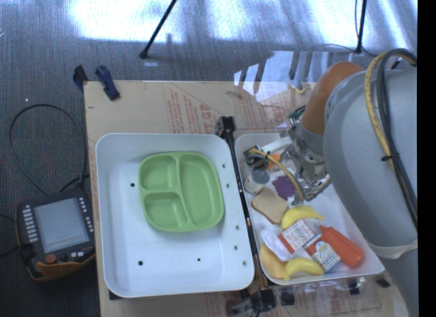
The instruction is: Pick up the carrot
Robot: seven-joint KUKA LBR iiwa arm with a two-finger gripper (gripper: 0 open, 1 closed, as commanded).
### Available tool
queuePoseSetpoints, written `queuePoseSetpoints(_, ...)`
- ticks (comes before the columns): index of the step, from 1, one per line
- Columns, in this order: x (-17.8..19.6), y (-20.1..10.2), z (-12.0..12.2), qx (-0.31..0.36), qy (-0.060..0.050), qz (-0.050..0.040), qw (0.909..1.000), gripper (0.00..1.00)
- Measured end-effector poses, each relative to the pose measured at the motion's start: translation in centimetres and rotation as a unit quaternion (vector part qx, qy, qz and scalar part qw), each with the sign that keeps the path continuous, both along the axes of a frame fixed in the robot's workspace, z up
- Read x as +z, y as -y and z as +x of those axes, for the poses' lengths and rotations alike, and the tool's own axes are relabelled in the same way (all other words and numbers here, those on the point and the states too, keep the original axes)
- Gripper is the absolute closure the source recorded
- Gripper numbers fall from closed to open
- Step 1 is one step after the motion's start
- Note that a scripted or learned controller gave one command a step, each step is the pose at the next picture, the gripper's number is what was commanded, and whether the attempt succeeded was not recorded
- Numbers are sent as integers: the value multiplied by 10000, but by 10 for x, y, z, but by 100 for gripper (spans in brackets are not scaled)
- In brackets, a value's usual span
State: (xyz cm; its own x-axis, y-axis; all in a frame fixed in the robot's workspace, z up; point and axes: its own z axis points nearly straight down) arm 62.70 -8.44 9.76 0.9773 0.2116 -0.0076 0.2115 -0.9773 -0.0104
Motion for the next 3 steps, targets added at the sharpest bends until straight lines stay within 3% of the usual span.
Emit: queuePoseSetpoints(3, 0, 0, 0, 0, 0, 0, 10000, 0)
